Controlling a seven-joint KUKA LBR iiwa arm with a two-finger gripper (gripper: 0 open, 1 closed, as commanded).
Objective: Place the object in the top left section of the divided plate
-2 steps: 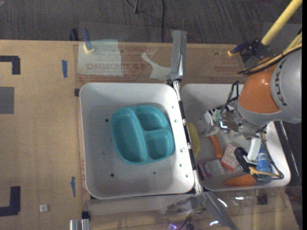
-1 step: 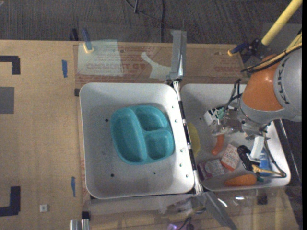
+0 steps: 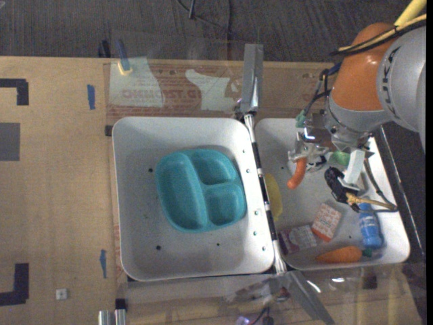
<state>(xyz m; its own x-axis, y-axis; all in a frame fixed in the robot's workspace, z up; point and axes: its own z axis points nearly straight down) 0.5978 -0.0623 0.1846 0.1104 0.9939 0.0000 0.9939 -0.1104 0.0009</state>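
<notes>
Hanging at claw [image 3: 302, 162]: small orange carrot-like piece [image 3: 295, 175], tapered, tilted.

The bench [image 3: 61, 181] is light brown wood. Two white bins sit on it side by side, touching: the left bin [image 3: 135, 249] and the right bin [image 3: 270, 137]. Small blue tape [image 3: 91, 97] and black tape marks [image 3: 17, 90] stick to the wood.

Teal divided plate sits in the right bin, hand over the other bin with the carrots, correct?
Not quite. The camera view shows the teal divided plate in the left bin, not the right. The hand is over the right bin, where the carrots are.
</notes>
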